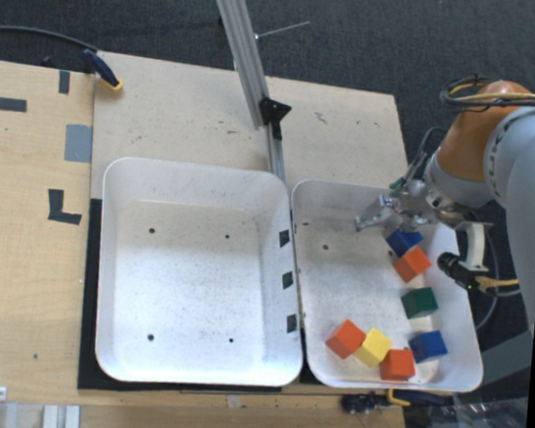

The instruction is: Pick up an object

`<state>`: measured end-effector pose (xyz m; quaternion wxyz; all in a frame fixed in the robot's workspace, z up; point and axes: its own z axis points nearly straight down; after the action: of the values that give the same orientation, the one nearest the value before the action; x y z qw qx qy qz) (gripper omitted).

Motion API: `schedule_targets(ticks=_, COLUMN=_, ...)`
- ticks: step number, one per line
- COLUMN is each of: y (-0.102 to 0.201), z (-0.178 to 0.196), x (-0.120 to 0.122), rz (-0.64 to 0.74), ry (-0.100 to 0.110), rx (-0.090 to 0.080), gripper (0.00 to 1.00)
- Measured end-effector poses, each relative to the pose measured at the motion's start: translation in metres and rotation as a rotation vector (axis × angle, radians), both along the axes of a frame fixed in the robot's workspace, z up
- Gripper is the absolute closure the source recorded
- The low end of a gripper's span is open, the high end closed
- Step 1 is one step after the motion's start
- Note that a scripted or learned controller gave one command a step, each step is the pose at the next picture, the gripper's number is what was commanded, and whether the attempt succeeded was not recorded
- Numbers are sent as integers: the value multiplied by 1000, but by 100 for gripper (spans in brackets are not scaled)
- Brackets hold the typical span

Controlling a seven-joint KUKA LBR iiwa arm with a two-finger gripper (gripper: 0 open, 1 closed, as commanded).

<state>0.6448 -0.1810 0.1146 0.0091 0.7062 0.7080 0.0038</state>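
In the right-hand bin (338,262), near its far right wall, the gripper (387,213) hangs over the bin floor, just beside a blue block (402,240). Whether the claw is open or closed cannot be told from this view, and nothing can be made out between its tips.

Candidate objects, all located relative to the blue block:
- An orange block (413,263) touches it on the near side.
- A green block (419,302) lies a little further toward the near wall.
- A second blue block (429,344) sits beyond the green one, close to the right wall.
- A cluster — orange cube (345,339), yellow cube (374,347), second orange cube (398,364) — rests well apart, by the near rim.

The blocks appear rigid, light and smooth-sided; they should not deform under pressure. Judged best practice: take hold across two opposite flat faces, square to them — a grip on the corners is likely to slip. The blue block's contact with its orange neighbour may hinder entry on that side.
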Motion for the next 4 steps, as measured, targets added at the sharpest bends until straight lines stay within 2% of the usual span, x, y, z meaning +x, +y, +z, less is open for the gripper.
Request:
schedule_targets(ticks=1, y=0, z=9, x=0, rz=1, ry=-1, rx=-3, gripper=100)
schedule_targets(ticks=2, y=0, z=52, x=-2, rz=-1, ry=15, rx=7, gripper=100)
schedule_targets(ticks=3, y=0, z=116, x=-4, rz=-1, ry=12, rx=6, gripper=100)
schedule_targets(ticks=4, y=1, z=132, x=-3, rz=-1, ry=17, rx=7, gripper=100)
